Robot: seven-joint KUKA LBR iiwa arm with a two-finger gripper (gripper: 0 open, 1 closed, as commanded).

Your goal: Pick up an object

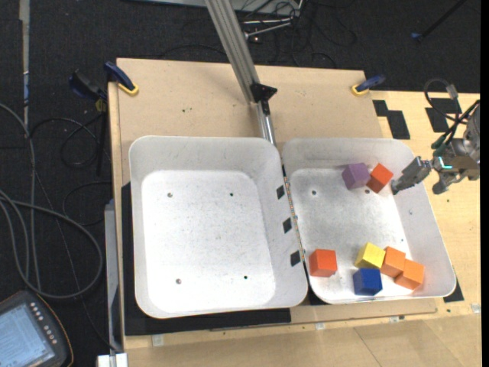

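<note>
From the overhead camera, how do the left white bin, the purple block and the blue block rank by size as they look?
1. Left white bin, by far the largest.
2. and 3. Purple block and blue block: they look about the same size, so I will not rank one above the other.

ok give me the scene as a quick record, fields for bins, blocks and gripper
bins: left bin and right bin, white, side by side
right bin upper: purple block beside orange block
right bin lower: lone orange block; yellow block, blue block and two orange blocks clustered
gripper: gripper at right bin's right rim, near the upper orange block
held: nothing seen between fingers
</note>
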